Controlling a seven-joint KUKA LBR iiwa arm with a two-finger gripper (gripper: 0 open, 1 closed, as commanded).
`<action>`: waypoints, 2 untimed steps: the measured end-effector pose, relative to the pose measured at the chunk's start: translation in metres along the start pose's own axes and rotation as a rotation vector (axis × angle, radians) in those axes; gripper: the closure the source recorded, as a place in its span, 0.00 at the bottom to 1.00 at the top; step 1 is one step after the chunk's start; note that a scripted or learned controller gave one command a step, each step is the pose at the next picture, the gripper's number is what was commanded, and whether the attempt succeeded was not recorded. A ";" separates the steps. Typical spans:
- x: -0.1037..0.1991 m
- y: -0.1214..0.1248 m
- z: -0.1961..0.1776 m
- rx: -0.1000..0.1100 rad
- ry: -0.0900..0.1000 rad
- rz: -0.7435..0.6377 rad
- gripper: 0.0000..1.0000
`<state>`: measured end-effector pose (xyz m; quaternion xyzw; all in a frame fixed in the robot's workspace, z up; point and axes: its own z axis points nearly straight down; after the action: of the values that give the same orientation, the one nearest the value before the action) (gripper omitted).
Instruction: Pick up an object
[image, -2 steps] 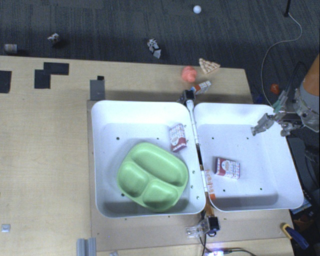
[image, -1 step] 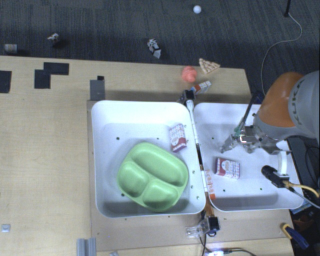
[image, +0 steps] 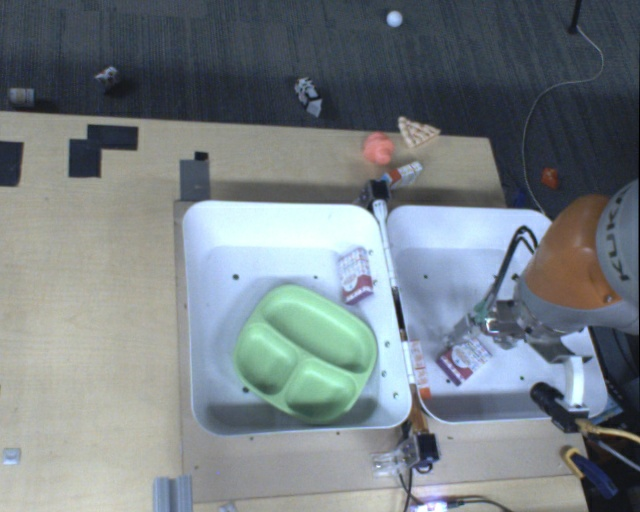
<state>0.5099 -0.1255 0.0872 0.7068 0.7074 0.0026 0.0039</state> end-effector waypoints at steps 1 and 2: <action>0.000 0.002 -0.011 -0.007 -0.001 -0.001 1.00; 0.102 -0.021 -0.098 0.005 0.004 -0.004 1.00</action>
<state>0.4878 -0.0231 0.1849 0.7053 0.7089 0.0020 0.0009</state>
